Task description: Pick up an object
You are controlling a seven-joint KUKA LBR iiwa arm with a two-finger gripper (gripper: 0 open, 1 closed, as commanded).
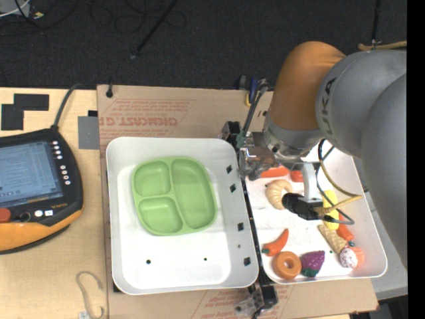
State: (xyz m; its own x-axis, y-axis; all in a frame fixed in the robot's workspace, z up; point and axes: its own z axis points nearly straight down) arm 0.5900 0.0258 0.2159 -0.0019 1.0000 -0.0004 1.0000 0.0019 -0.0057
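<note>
The pick is not yet made, by my reading: the hand [254, 159] sits low over the top corner of the right bin [372, 271], at the wall shared with the left bin [123, 244]. The wrist covers it, so I cannot tell whether it is wide, narrow or holding anything. Nothing shows lifted. The likeliest object is the orange piece [272, 173] just beside the hand, with one pale croissant [277, 193] a little nearer the camera. Further toward the camera lie one red pepper [277, 242], one donut [288, 264], one purple fruit [313, 262] and one cone [332, 238]. Away on the hand's other side, one green divided plate [174, 195] lies in the left bin.
</note>
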